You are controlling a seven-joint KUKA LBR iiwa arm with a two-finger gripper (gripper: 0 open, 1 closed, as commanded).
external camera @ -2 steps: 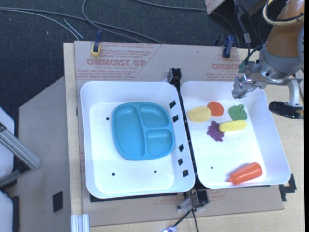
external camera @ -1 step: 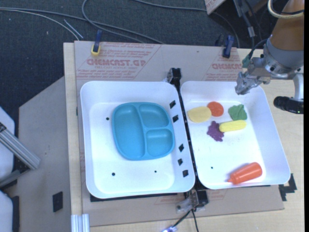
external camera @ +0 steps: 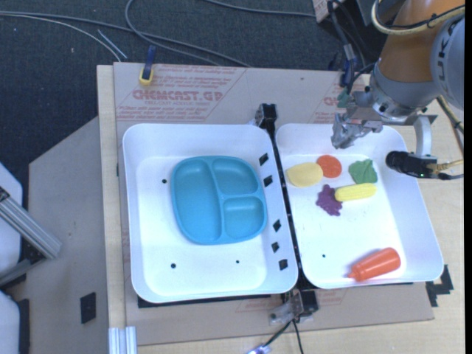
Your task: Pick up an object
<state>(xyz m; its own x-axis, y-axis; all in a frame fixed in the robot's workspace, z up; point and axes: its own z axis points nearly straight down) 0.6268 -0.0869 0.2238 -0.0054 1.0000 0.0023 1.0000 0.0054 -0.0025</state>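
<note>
Camera view: two white bins side by side on a cardboard-covered surface [external camera: 221,87].
Right bin [external camera: 413,220]: holds six small toy foods, all lying loose on the bin floor.
Lemon [external camera: 304,174]: pale yellow oval at the far left of the bin, touching the tomato.
Tomato [external camera: 330,166]: small, round and orange-red, the toy closest to the jaws.
Greens [external camera: 363,171]: dark green and crinkled, just right of the tomato.
Corn [external camera: 355,192]: bright yellow and stubby, lying crosswise below the greens, its left end beside the grapes.
Grapes [external camera: 329,200]: a purple knobbly cluster below the tomato.
Carrot [external camera: 375,264]: orange and tapered, alone near the bin's near rim, well apart from the rest.
Left bin [external camera: 147,234]: holds a blue divided plate [external camera: 218,198], lying flat.
Arm [external camera: 413,50]: grey with an orange band, reaching in from the right.
Jaws: over the right bin's far rim, above and apart from the tomato, with nothing seen between them.
Hard to make out: whether the jaws are released or clenched cannot be told, since their metal tips blur together.
Cut off: the arm's upper part leaves the picture at the top right corner.
</note>
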